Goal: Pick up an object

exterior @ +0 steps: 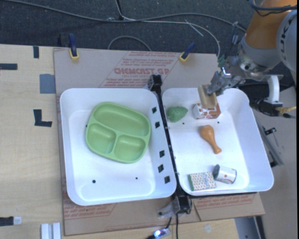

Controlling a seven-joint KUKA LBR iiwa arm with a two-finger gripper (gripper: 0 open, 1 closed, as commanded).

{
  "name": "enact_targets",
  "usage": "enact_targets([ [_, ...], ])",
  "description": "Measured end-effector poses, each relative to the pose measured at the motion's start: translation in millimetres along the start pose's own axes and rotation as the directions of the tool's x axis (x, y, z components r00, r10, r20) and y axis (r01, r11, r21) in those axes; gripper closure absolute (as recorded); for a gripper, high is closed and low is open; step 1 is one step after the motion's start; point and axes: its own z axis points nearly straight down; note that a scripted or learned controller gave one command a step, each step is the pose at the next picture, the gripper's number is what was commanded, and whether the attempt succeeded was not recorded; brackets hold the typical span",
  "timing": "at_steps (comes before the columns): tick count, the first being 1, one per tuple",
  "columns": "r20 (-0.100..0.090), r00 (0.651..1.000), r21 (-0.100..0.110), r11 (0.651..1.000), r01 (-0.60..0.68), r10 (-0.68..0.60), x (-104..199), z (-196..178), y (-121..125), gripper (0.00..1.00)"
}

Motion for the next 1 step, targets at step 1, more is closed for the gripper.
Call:
enact_targets([
  [1, -0.001, 1.000, 0.009, 1.000, 0.002, -0.002, 46.9, 16.5, -25.5, 1.00],
])
